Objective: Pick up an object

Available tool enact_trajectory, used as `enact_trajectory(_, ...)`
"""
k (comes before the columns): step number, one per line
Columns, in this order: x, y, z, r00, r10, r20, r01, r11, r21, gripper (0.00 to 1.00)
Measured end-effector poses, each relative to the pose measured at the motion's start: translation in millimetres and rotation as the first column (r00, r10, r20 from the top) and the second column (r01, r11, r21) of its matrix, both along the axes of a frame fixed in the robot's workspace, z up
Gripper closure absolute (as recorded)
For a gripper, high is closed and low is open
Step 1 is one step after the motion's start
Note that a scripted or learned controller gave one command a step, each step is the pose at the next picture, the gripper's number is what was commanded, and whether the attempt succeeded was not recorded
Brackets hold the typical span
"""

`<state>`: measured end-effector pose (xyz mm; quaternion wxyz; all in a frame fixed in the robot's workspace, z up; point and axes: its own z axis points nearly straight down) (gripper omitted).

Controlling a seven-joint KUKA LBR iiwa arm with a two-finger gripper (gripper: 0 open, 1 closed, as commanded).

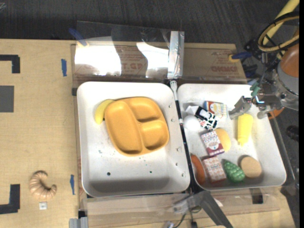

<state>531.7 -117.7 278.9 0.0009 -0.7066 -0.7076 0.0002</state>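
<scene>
Fixed overhead camera, slanted down, both bins (90, 127) in frame

Arm comes in from right edge, orange band (290, 63) visible up by wrist, yellow and black cabling looped above it. Wrist angled down and leftward. Gripper (253, 108) sits low at upper right, metal fingers (240, 106) spread apart, jaws look open, nothing between them as far as I can see.

Croissant toy (42, 185) lying on cardboard bench (33, 108), left of bins.
</scene>
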Motion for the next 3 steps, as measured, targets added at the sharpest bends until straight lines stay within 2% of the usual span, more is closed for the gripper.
enact_trajectory(1,-54.2,-67.5,-119.8,0.933,-0.361,-0.005,0.361,0.933,-0.002,0.0)
enact_trajectory(2,-29.9,-82.4,-180.6,0.959,-0.282,-0.007,0.282,0.959,0.008,0.0)
enact_trajectory(3,5.4,5.6,-191.0,0.981,-0.193,0.009,0.193,0.981,0.002,0.0)
